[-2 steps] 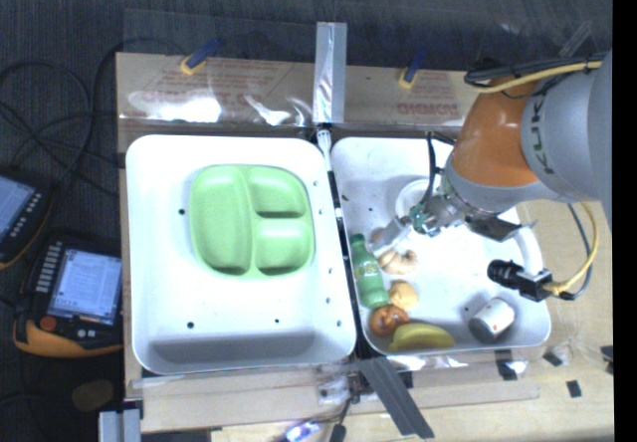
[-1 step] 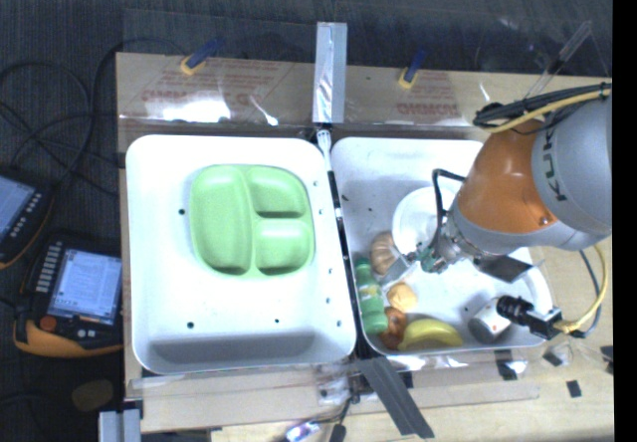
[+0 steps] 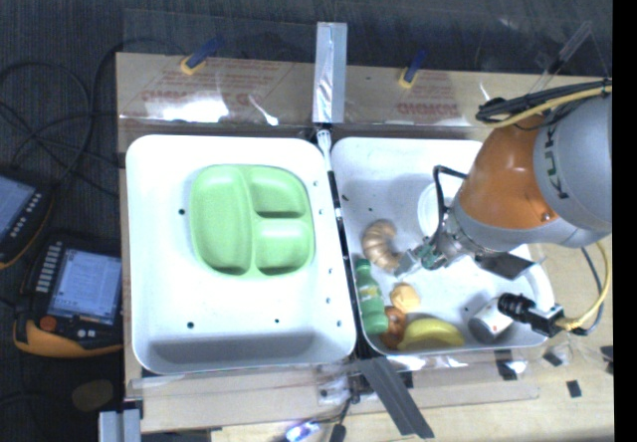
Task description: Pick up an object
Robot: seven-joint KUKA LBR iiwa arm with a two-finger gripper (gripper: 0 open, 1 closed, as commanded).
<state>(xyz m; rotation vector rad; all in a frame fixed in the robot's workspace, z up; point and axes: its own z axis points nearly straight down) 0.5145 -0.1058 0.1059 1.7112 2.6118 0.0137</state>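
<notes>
Tool (image 3: 423, 258) hovers beside tan pastry (image 3: 379, 242) in right bin (image 3: 398, 171).

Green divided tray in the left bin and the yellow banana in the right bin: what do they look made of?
Green divided tray: likely moulded plastic, with smooth rounded compartments, an even colour and a soft sheen. Yellow banana: probably a plastic toy, uniformly yellow and slightly glossy, though real fruit cannot be ruled out. Both white bins look like matte plastic.
</notes>
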